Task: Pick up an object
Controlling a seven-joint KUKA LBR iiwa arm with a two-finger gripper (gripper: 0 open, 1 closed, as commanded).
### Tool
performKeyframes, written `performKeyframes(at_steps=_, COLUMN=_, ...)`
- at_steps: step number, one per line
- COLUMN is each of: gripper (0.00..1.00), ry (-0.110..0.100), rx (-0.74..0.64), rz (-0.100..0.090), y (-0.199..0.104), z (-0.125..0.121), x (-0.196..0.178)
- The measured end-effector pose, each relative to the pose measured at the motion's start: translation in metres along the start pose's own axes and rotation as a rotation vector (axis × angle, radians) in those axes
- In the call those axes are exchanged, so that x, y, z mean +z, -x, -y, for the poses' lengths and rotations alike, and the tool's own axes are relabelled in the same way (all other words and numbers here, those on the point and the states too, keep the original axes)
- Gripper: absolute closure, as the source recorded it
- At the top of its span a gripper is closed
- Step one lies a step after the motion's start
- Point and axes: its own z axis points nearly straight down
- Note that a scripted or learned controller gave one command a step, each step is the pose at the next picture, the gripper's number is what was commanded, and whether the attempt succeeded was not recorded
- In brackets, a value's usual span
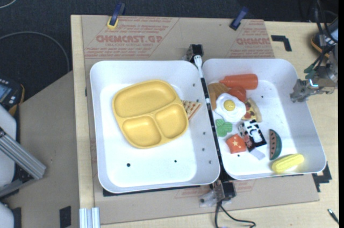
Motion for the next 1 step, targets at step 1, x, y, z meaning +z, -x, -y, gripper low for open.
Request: performKeyframes(at_steps=1, gripper=1.00, ry=-0.008, rx=-0.004, rz=-0.006, y=-0.0470, z=-0.0087, x=0.0087)
